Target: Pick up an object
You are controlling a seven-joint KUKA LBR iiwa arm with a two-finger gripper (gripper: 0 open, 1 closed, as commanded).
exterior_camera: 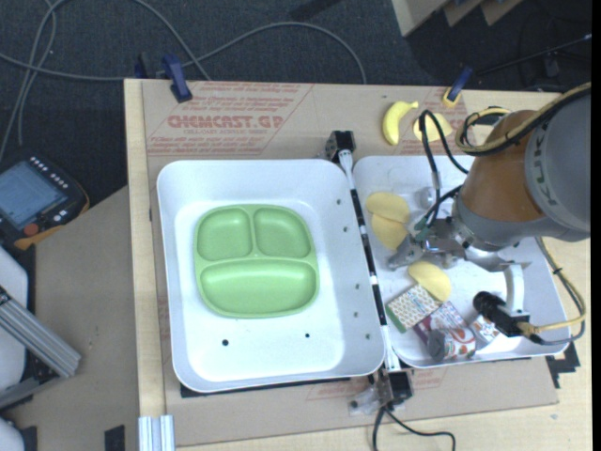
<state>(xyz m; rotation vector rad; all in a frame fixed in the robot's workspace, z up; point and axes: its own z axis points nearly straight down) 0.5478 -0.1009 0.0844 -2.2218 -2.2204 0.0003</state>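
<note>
At the right bin's six o'clock lies a clutter of small packets, one checkered. Just past them a yellow piece sits at the bin's centre, a paler yellow lump toward ten o'clock. The gripper hangs low between the two yellow things (its grip state I cannot tell), with nothing visibly held. So the pick looks not yet made: closing and lifting remain. Left, a green divided plate rests in the other bin; a banana lies beyond at twelve o'clock.
</note>
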